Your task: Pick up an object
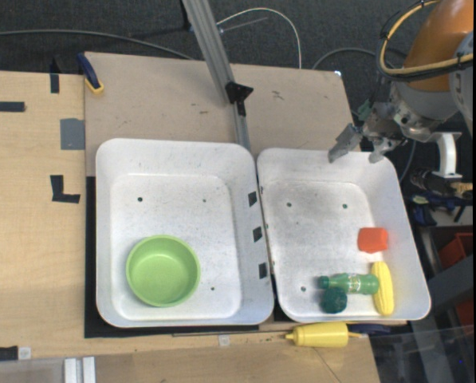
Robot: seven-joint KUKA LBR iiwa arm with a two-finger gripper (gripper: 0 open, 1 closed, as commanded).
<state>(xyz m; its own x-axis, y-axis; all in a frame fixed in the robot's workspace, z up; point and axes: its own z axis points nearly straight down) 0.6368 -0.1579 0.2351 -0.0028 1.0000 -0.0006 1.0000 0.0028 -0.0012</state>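
Over on the left, the bench [30, 238] runs pale wood with dark tape marks. Next comes the left bin [174, 154], and there's a green bowl [163, 270] sitting in its near left corner, upright, rim up. A grey pole [210, 42] slants down from the top and ends at the seam between the two bins.

Into the right bin [317, 174] now, and everything is placed against that bin: an orange block [372, 239] lies by its right wall, about halfway down. Nearer the front, a green bottle [348, 284] lies on its side, its dark cap end toward the bin's middle. A yellow piece [383, 287] lies lengthwise just beside the bottle's right end, touching or nearly so. Outside the bin, against its front rim, a yellow bottle [321, 335] lies on the bench.

Far right, the gripper [357, 147] hangs over the bin's back right corner, well apart from all the objects. Its fingers are spread apart, two tips clearly separated, nothing between them.
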